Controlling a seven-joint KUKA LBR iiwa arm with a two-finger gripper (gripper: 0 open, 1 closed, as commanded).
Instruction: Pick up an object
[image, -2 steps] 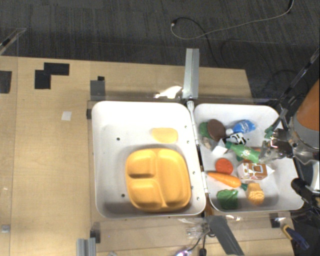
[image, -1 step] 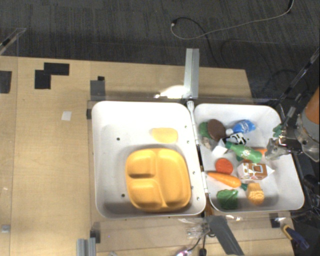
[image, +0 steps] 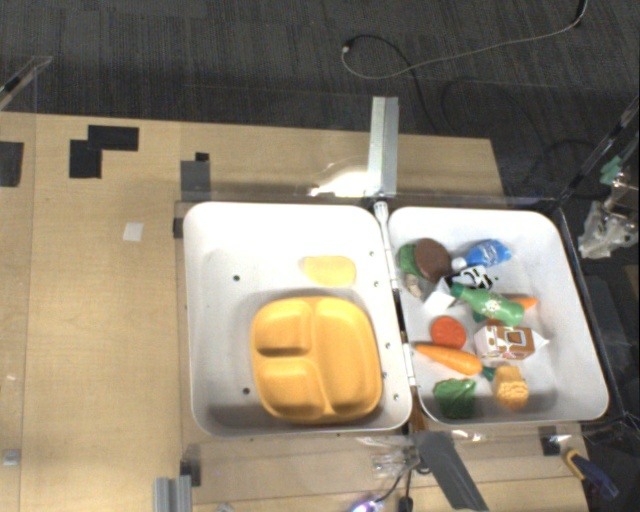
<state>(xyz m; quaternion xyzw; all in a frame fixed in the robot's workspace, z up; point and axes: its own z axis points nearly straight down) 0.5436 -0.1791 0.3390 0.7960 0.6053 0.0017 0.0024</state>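
**Nothing lifted yet**

Nearest us, the green toy (image: 456, 396) and carrot (image: 448, 355) lie in the right bin (image: 585, 360), with the milk carton (image: 508, 341) and blue toy (image: 487, 253) further back. We judge the pick not begun. Of the pincer we cannot tell how open it is, nor any hold.

At the right edge we see what may be the gripper (image: 612, 222), a pale metal piece held well up, its details too blurred to read.
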